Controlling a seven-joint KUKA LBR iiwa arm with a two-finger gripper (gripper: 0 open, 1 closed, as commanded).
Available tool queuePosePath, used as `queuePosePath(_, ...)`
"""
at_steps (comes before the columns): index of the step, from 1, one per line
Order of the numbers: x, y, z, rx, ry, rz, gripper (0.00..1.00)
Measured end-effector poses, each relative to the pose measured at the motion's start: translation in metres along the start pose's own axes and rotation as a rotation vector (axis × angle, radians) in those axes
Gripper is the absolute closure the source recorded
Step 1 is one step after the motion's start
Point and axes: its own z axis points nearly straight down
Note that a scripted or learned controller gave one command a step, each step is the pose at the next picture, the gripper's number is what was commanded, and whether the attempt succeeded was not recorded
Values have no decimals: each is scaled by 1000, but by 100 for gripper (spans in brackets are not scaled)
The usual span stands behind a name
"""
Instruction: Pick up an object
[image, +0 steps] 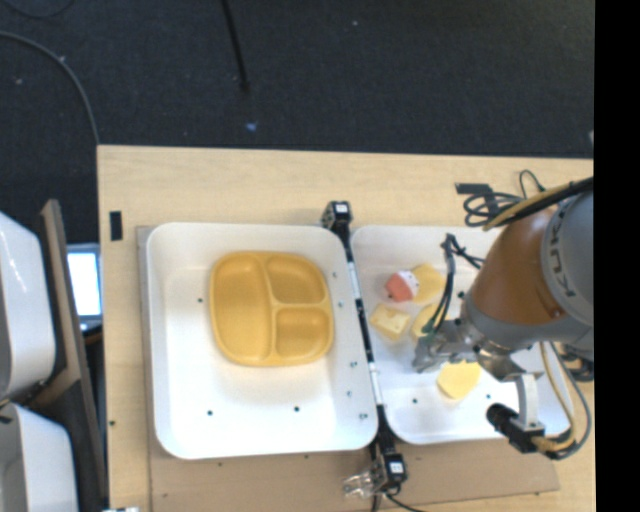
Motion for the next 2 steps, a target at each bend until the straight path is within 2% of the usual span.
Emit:
queuePosePath(1, -5, 8, -48, -3, -1, -1, 100)
queuePosePath(2, 3, 4, -96, -4, 0, -2, 100)
